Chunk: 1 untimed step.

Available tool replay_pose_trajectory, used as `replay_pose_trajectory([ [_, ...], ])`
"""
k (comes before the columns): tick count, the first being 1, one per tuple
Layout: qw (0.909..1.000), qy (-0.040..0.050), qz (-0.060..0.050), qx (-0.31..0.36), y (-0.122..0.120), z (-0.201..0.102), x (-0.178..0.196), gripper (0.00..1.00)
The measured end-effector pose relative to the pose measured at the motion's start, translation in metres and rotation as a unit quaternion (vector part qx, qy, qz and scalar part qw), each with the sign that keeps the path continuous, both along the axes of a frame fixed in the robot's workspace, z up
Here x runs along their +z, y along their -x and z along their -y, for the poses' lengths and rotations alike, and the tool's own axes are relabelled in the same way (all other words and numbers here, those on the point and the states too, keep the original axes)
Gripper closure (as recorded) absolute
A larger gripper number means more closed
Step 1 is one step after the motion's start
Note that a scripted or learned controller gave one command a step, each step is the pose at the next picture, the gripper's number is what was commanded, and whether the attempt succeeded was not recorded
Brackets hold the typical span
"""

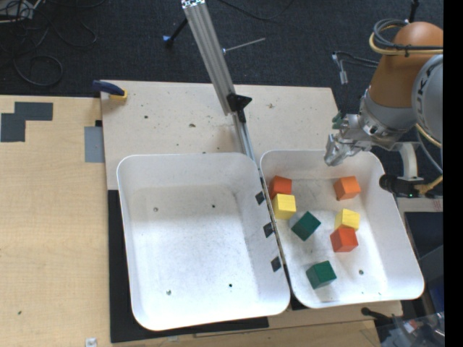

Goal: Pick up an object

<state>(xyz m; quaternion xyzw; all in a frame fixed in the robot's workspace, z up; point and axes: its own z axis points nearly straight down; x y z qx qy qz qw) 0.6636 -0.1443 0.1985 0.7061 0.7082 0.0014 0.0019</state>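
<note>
camera view: the gripper [337,153] hung over the far rim of the right bin [405,266]; whether its fingers were open or closed could not be told. nearest it lay an orange block [347,187], apart from it, among six other blocks.

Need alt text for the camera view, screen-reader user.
The arm's tool hovers over the far edge of the right bin, holding nothing, above six small blocks: two orange, two yellow, two green. The nearest is an orange block. The left bin sits alongside, a metal pole slanting behind them.
</note>
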Motion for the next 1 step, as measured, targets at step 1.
replay_pose_trajectory([
  [1, 1.0, 0.0003, 0.0, 0.0, -0.0009, 0.0015, 0.0538, 1.0],
])
